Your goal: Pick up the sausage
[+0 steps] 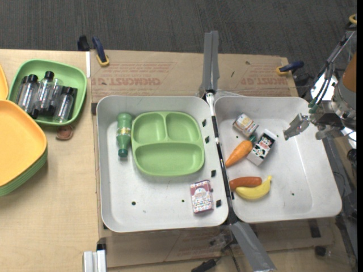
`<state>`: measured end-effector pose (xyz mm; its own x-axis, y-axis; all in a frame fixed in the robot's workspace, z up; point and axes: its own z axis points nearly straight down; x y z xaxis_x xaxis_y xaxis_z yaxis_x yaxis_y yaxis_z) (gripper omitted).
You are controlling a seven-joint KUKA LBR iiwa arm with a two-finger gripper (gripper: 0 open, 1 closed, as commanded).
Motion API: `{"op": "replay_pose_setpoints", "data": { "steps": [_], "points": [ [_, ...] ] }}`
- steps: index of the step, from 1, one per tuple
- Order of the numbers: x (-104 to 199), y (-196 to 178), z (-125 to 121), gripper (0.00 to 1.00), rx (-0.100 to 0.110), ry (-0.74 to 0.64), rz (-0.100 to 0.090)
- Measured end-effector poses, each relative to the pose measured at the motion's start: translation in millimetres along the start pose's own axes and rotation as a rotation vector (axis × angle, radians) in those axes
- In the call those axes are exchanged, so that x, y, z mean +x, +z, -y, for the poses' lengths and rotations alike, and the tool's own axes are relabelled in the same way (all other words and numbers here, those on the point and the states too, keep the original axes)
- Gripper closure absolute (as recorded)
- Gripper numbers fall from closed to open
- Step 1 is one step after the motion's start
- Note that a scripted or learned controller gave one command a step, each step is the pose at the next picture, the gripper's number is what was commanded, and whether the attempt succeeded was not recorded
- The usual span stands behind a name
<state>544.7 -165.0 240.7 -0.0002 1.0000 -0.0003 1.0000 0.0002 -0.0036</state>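
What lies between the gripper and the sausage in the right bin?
In the camera view, the black-and-white carton lies roughly between the gripper and the sausage; the rest is bare floor of the right bin.

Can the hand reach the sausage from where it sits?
Probably yes. The sausage lies uncovered in the right bin, touching the banana, with the carrot just above. The hand hovers at that bin's right side over bare floor.

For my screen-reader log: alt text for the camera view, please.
A red sausage lies in the right bin touching a banana, with a carrot just above; the robot's claw hovers at the bin's upper right edge.
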Motion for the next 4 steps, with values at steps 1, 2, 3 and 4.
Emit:
{"op": "replay_pose_setpoints", "data": {
  "steps": [1, 2, 3, 4],
  "points": [
    [50.5, 56.1, 13.5, 0.0, 0.001, 0.312, -0.001],
    [64.6, 139.3, 64.0, 0.0, -0.012, 0.22, -0.001],
    [64.6, 139.3, 63.9, 0.0, -0.013, 0.219, -0.001],
    [64.6, 139.3, 64.0, 0.0, -0.013, 0.219, -0.001]
  ]
}}
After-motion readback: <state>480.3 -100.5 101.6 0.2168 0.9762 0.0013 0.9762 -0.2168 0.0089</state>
